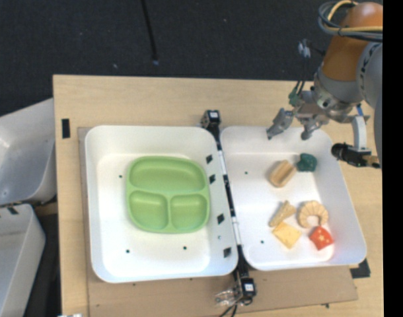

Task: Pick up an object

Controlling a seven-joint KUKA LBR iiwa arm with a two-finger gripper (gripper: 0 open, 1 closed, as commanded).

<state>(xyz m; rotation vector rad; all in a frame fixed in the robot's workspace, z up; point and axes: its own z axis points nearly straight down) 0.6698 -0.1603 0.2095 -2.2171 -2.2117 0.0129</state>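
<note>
End effector — fingers spread, holding nothing — above right bin far edge.

We took this for a robotics lab, probably a test cell: a plywood bench bore two white bins clipped side by side, toy food lay in one, and dark carpet-like flooring surrounded it.
</note>
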